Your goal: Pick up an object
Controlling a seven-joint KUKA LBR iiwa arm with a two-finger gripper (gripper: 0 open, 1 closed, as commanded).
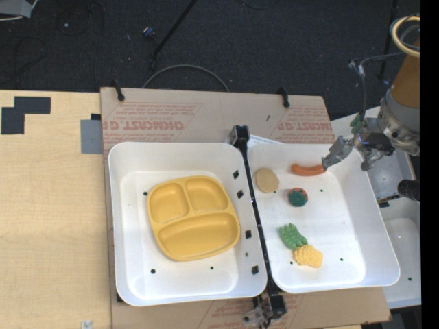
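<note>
In the right bin (pixel 343 266) I count five items: nearest, one yellow corn piece (pixel 309 256) touching one green leafy piece (pixel 292 236); farther, one dark green ball (pixel 298 197), one tan cookie (pixel 267 180), one orange carrot (pixel 308 170). The left bin (pixel 130 211) holds one yellow divided tray (pixel 193 218). My gripper (pixel 357 153) hovers with fingers spread, clasping nothing, over the far right rim, the carrot just left of it.

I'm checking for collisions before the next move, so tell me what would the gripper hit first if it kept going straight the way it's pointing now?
The gripper hangs over the right bin's far right corner, fingers angled down and leftward. Straight on, it would probably meet the orange carrot-like piece first, though depth is hard to judge from this slanted view.
</note>
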